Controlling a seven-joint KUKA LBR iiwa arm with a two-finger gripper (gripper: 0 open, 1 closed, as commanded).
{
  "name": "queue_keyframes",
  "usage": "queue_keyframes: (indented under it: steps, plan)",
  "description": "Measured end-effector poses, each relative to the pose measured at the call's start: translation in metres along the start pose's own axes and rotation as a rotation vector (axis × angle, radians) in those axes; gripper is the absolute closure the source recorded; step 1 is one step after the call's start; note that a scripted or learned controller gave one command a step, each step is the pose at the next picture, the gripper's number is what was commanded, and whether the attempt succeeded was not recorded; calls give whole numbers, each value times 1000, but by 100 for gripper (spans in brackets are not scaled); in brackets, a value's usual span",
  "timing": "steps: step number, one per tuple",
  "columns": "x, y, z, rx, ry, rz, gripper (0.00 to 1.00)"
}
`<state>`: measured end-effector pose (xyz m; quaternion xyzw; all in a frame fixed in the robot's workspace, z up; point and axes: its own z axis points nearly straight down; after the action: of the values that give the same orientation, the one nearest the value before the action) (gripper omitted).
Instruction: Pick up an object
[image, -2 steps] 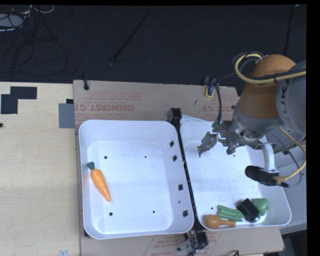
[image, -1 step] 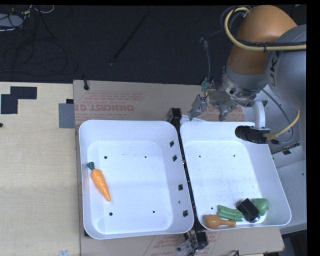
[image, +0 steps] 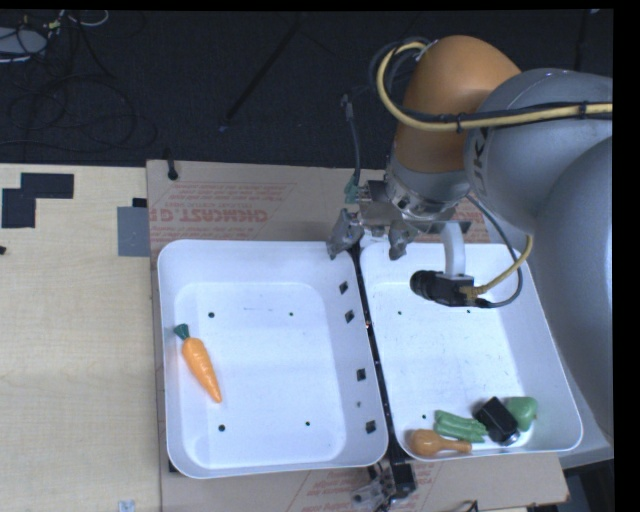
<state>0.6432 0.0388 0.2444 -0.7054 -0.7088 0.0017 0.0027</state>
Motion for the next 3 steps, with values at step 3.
queue_keyframes:
  steps: [3]
  plan:
    - [47, 1, -114, -8, 0, -1, 0]
